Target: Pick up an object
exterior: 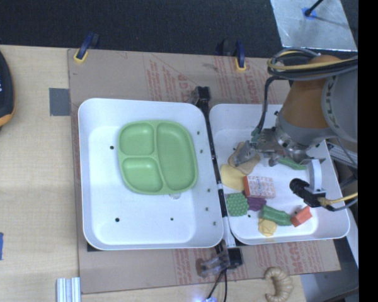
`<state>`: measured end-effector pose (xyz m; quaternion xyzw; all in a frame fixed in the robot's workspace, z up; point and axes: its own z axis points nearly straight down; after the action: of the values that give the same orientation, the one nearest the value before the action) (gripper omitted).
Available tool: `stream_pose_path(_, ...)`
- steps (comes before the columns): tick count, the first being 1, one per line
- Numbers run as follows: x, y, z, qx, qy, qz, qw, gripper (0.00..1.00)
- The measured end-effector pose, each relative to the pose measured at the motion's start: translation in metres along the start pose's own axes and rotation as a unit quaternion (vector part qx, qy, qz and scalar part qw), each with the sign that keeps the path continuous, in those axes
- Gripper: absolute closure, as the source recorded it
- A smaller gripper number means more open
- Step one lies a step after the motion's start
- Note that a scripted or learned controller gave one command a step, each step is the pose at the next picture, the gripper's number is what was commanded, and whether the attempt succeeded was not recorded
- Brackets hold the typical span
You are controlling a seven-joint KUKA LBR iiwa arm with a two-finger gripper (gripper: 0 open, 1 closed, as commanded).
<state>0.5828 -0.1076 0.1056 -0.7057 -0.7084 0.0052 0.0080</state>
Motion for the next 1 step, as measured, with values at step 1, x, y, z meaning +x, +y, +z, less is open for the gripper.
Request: stream_pose_path(1,-0.0217,0.0676,0.0123,-0.011,-0.003,-0.002,0.9999,0.0)
